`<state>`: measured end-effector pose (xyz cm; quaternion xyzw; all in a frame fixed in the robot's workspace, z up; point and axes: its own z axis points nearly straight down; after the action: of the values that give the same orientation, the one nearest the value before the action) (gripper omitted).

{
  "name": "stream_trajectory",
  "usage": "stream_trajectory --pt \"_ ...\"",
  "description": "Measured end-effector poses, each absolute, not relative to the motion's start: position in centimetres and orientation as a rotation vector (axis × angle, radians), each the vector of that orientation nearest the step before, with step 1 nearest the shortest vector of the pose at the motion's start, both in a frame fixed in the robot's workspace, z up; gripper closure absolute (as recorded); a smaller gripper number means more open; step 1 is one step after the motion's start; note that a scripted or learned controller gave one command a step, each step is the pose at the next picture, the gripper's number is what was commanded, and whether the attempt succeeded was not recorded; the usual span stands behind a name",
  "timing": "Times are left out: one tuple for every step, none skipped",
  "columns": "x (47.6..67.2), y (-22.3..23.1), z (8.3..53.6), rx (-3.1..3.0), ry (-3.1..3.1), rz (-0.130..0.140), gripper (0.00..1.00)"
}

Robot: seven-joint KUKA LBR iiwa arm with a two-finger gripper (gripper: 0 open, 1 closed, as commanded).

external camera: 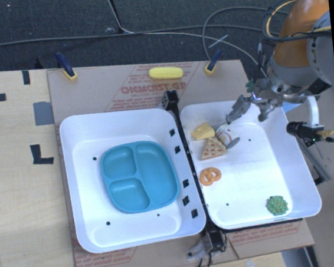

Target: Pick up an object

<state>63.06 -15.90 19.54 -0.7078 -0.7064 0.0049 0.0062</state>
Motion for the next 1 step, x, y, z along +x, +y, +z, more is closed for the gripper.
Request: stream_trajectory --pt "63.38 -15.86 20.48 -2.219 -2.223 0.002 0.0"
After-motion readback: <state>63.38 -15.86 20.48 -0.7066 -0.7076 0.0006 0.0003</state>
